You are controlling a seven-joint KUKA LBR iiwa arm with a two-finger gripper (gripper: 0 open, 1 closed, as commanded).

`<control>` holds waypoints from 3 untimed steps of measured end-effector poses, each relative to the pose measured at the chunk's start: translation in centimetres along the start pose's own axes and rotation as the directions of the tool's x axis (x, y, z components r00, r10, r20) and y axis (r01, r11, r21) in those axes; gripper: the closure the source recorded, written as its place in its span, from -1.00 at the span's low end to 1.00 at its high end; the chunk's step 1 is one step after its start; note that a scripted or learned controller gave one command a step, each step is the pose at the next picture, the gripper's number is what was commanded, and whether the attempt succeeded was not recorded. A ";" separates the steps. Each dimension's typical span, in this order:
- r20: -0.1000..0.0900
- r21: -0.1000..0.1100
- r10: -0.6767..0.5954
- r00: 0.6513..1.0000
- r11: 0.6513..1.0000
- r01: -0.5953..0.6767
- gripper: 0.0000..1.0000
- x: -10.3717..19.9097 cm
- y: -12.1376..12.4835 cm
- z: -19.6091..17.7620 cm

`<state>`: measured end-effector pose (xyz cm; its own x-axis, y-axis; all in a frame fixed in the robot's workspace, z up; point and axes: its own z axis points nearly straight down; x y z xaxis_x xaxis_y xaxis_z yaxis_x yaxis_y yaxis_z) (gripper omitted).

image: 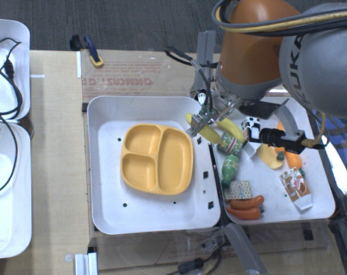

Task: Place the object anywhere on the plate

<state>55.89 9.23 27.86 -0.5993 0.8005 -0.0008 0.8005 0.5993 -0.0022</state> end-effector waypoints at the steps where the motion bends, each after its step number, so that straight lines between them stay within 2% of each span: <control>1: 0.000 -0.001 -0.085 0.996 0.996 0.085 1.00 -2.5 -10.0 -3.5; 2: 0.000 0.000 -0.167 0.986 0.986 0.167 1.00 -1.8 -2.3 0.8; 3: 0.000 0.000 0.176 0.984 0.984 -0.176 1.00 0.3 0.6 -1.1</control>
